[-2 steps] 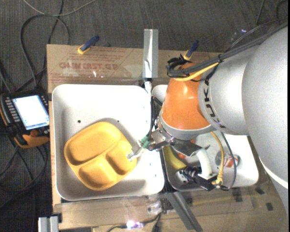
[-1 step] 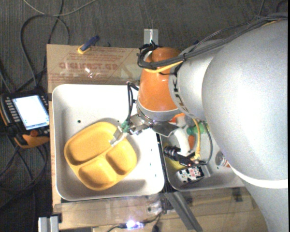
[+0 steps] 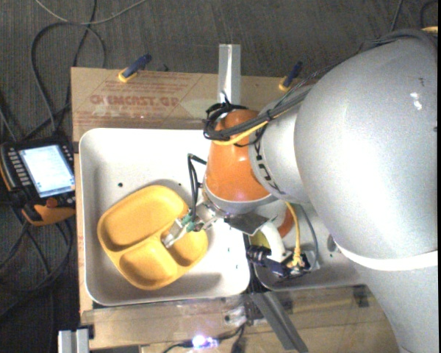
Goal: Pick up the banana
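The grey arm point(image 3: 367, 160) with its orange band point(image 3: 235, 171) looms over the right of the 2 white bins point(image 3: 338, 271), well to the right of the tool, and reaches across into the left bin point(image 3: 95, 168). There the gripper point(image 3: 181, 230) hangs over the inner ridges of a yellow divided dish point(image 3: 132, 223) that spreads out to its left and beneath it; how far open it is, or whether it has hold of anything, I cannot tell. A curved yellow sliver, seemingly the banana point(image 3: 262, 235), lies to the tool's right under the wrist, apart from it and mostly hidden.
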`<state>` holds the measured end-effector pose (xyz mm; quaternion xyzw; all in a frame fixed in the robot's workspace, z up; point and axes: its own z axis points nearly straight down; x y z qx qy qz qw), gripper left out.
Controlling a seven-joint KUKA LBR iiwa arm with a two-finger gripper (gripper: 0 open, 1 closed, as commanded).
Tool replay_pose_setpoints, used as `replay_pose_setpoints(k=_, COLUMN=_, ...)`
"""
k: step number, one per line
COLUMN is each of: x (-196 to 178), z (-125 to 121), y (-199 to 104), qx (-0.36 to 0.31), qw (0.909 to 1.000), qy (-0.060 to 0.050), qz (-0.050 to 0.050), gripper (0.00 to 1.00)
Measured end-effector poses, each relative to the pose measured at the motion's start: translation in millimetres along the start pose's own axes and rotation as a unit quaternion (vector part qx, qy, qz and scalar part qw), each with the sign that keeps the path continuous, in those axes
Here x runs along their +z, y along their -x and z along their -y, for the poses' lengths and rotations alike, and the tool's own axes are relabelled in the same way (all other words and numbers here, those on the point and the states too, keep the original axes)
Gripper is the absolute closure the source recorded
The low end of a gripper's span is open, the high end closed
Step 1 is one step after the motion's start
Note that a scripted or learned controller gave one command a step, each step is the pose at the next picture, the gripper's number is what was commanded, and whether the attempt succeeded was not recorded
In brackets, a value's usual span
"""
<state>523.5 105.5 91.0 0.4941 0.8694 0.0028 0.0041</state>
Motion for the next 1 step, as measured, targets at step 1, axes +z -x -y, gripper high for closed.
replay_pose_setpoints(k=1, x=-9.9, z=-0.9, y=3.8, qx=0.003, qw=1.0000, qy=0.002, qz=0.003, gripper=1.00)
